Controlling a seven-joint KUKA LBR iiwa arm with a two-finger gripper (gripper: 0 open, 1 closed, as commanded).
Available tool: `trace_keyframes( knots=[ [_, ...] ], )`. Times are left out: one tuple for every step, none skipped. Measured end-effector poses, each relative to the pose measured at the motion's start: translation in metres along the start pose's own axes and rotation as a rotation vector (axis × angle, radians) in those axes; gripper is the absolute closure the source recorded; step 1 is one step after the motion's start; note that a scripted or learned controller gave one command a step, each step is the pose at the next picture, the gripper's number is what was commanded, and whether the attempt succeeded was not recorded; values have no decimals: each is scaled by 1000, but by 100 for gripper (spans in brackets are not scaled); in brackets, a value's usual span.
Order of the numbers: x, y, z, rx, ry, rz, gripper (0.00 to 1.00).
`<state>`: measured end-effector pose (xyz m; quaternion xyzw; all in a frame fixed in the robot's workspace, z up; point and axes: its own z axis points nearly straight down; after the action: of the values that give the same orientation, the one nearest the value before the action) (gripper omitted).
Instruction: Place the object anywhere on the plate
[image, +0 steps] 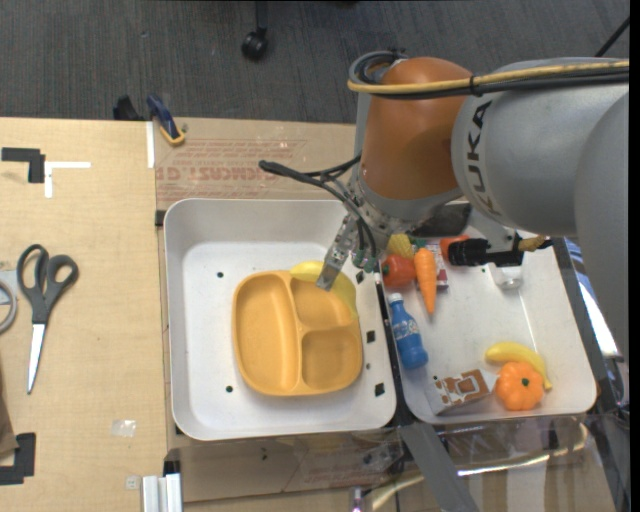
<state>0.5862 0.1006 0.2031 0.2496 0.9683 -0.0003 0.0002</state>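
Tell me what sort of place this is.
Probably a robotics lab: a KUKA arm works over two white bins of toy food, on a plywood bench with scissors.

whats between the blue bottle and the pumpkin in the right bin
In the camera view, a brown-and-white snack box and a banana lie between the blue bottle and the orange pumpkin.

Illumination is bright and even, from overhead. Shadows are soft beneath the arm (520, 130). The picture is sharp, with mild glare on the white bins (190, 330).
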Motion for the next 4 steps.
trace_keyframes(
  knots=[
    [54, 43, -25, -1, -1, -85, 100],
    [120, 81, -60, -1, -2, -283, 100],
    [156, 59, 50, 1, 2, -368, 100],
    [71, 97, -6, -1, -2, -339, 100]
  ],
)
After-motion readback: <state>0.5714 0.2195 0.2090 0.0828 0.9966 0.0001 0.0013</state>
